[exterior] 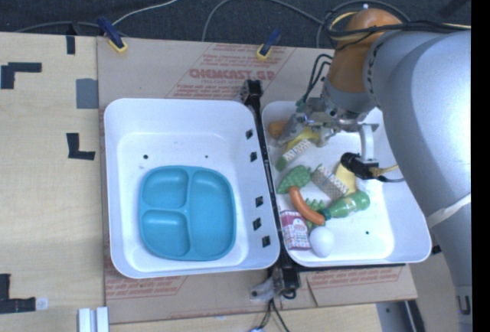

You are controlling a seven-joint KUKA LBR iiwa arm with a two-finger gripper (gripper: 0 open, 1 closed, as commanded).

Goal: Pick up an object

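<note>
While your gripper [310,122] hangs over the right bin [383,242], right of centre frame, its yellow toy [297,145] lies tilted below. Whether it is clamped, I cannot tell.

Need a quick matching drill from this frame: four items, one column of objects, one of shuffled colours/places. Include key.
Objects:
1. divided plate
2. egg
3. carrot
4. gripper

Descriptions:
A. white, near front edge of right bin
B. blue, in left bin
C. over the back of the right bin
D. orange, mid right bin

Pairs: 1-B, 2-A, 3-D, 4-C
</note>
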